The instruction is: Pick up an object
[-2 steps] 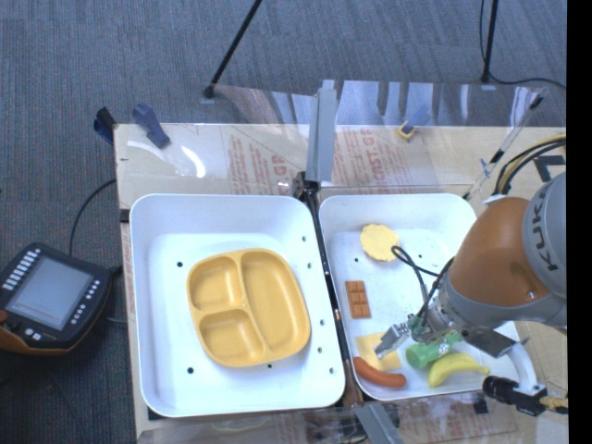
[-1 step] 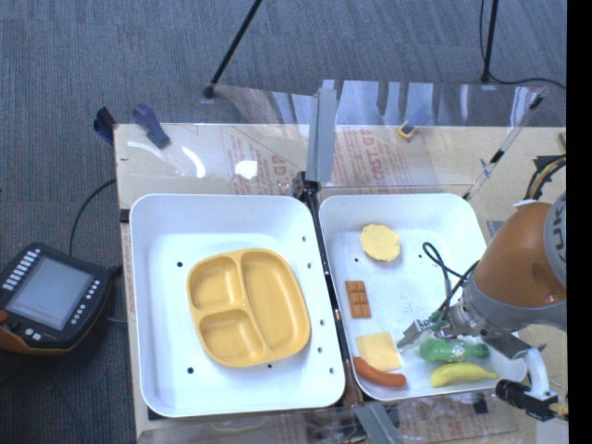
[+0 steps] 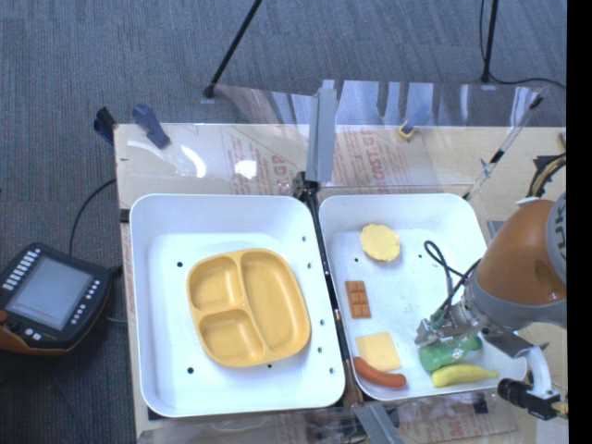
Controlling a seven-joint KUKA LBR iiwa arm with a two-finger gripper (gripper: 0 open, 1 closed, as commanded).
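Observation:
The right bin [image 3: 462, 213] holds several toy foods: a round yellow biscuit [image 3: 380, 242], a small brown chocolate bar [image 3: 358, 299], a yellow cheese slice [image 3: 377, 351], a red sausage [image 3: 379, 374], a green piece [image 3: 455, 354] and a yellow banana [image 3: 463, 375]. My gripper [image 3: 435, 333] is low in the front right part of this bin, right at the left end of the green piece. The arm's orange band [image 3: 518, 266] hangs above it and hides part of the bin's right side.
The left bin [image 3: 157, 248] holds a yellow divided plate [image 3: 248, 305]. A black cable [image 3: 442, 265] loops over the right bin near the wrist. A teach pendant [image 3: 46, 294] lies on the floor at the left. A grey post [image 3: 322, 137] stands behind the bins.

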